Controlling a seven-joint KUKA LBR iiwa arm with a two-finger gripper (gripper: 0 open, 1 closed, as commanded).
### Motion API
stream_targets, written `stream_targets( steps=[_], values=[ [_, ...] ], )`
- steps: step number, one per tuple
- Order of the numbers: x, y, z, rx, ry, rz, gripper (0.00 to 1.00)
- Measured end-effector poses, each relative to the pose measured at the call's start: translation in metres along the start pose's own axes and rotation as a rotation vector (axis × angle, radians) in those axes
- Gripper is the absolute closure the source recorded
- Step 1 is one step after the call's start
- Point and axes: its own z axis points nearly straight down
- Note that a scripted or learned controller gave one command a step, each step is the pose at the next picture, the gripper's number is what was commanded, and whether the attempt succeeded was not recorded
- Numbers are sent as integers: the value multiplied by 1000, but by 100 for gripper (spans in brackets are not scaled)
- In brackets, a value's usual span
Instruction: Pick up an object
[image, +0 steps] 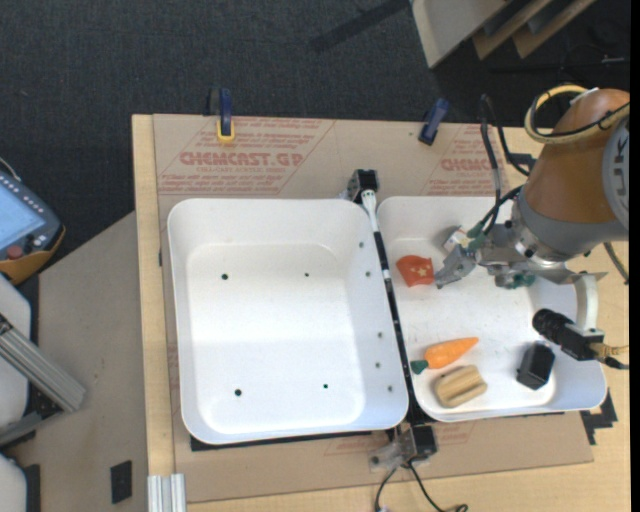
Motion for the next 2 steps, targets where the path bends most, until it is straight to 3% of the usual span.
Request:
stream_targets(
  steps=[1,2],
  values=[
    [10,28,-154,-8,-1,1,0],
    [10,25,-154,10,0,4,100]
  ],
)
